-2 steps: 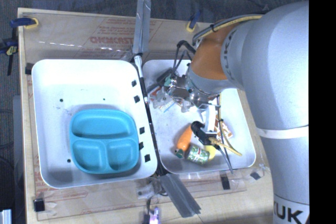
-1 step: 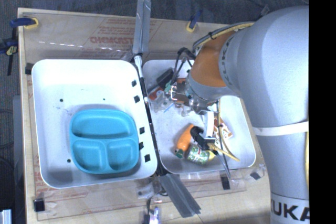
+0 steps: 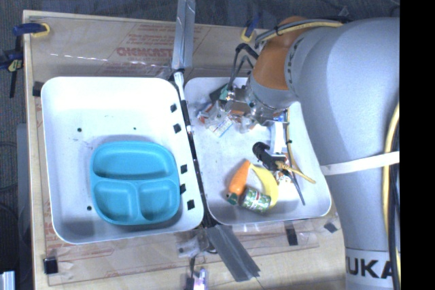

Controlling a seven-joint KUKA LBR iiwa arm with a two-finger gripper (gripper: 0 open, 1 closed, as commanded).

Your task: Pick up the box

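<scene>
My gripper [image 3: 234,105] hovers over the box [image 3: 216,120]; I cannot tell its opening, so I'd descend squarely.

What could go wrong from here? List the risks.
1. The gripper sits low at the far end of the right bin, over what may be the box; the item is too cluttered to identify, so a grasp may miss or take the wrong thing.
2. The arm hides much of that bin, so contact is hard to check.
3. The banana, carrot and can lie close together nearby and could get knocked.
</scene>
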